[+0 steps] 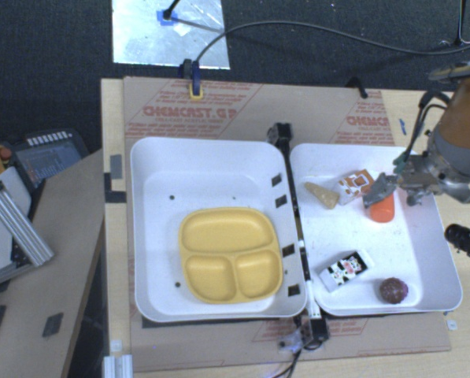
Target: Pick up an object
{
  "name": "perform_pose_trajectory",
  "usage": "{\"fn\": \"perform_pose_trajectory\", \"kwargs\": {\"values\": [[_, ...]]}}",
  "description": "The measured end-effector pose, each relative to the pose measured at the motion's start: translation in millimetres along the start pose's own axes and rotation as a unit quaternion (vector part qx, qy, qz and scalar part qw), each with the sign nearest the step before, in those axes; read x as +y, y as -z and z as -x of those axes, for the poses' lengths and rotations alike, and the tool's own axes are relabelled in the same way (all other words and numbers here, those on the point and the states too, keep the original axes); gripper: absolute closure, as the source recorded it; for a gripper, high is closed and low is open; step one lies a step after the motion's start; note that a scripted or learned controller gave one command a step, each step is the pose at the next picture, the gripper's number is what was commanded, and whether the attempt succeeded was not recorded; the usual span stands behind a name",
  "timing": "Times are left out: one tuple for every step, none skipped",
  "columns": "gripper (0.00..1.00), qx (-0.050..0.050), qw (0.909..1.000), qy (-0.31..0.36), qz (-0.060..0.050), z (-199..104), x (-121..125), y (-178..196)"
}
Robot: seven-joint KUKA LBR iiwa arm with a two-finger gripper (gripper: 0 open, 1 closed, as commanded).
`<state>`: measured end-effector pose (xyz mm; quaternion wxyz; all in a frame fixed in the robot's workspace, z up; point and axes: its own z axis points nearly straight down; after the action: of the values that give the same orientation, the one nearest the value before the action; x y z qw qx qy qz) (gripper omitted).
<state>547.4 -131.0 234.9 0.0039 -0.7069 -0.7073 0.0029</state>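
My arm (pixel 464 124) reaches in from the right over the right bin (pixel 431 235). My gripper (pixel 380 189) sits low near the bin's upper middle, just above an orange cylinder (pixel 383 209), and its dark tip overlaps the top of that cylinder. I cannot tell how my tool is set, nor whether it touches the cylinder or only hangs over it.

Just to the left of the gripper lies a small orange-and-white packet (pixel 354 184), and beside that a tan wedge (pixel 323 195). Lower in the same bin, a black-and-white box (pixel 345 269) lies at a slant near the divider, and a dark red ball (pixel 393 290) rests near the lower right corner, well apart from the gripper.

The left bin (pixel 164 172) holds a yellow tray (pixel 229 253) with three compartments, lying flat toward the lower middle.
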Motion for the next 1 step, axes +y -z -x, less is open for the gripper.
{"fn": "perform_pose_trajectory", "kwargs": {"values": [[0.00, -0.001, 1.0000, 0.001, 0.006, -0.1, 2.3, 5.7]]}}
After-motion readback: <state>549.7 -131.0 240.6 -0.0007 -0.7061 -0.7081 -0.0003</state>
